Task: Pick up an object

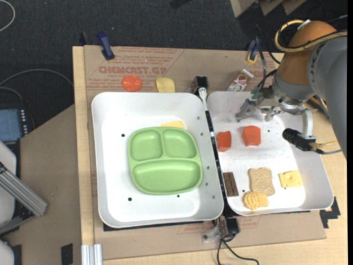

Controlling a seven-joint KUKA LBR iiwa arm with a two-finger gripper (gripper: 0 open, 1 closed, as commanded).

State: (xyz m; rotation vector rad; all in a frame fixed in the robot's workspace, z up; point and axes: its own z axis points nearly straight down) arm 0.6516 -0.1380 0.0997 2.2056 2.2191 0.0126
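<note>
Dark carpet surrounds a cardboard-topped bench [55, 164] bearing two white bins. At upper right the gripper [259, 110] hangs over the right bin [314, 181]; whether its jaws are spread or pressed together I cannot tell. Just below lie two red blocks [251, 136] (one by the divider), then a cracker [261, 180], cheese piece [290, 179], chocolate bar [230, 183] and waffle-like snack [255, 200]. A green divided plate [164, 160] sits in the left bin [110, 120].

Dark grey carpet [49, 21] covers the floor around a brown cardboard-topped bench [83, 120]. Blue clamps [105, 44] grip its far edge. A white cable [6, 12] loops at left, above an aluminium rail [22, 195].
</note>
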